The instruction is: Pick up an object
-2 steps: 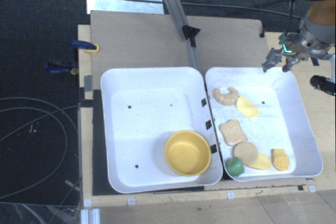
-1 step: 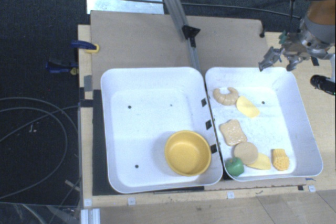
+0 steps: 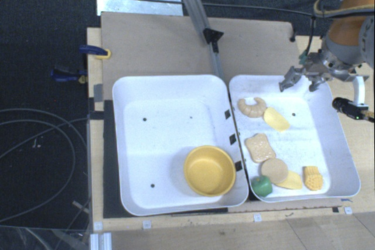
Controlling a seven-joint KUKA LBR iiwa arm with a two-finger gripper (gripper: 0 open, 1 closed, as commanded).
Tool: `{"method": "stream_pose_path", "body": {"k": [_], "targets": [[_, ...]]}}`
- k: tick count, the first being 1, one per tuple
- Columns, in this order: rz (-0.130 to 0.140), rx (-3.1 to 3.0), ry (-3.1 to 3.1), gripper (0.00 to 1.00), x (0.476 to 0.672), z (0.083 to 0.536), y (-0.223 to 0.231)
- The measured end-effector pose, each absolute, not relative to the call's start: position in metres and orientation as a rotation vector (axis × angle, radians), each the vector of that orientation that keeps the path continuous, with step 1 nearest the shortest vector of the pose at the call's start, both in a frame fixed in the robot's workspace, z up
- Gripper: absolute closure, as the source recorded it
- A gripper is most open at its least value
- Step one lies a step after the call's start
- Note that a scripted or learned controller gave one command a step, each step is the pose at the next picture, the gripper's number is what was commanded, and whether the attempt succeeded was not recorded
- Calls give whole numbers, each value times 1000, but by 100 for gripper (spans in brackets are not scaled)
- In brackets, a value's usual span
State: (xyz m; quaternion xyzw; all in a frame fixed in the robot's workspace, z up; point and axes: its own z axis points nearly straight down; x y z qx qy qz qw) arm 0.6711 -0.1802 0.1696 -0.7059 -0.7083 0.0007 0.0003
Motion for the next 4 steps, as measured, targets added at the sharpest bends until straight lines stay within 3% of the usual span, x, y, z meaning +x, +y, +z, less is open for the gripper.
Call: {"method": "stream_pose_path", "body": {"k": [1, 2, 3, 4], "targets": [[0, -2219, -2225, 0, 667, 110, -182], [-1, -2216, -2230, 0, 668, 92, -181], [-4, -2217, -2236, 100, 669, 104, -182], [-6, -2220, -2233, 100, 676, 161, -190]]}}
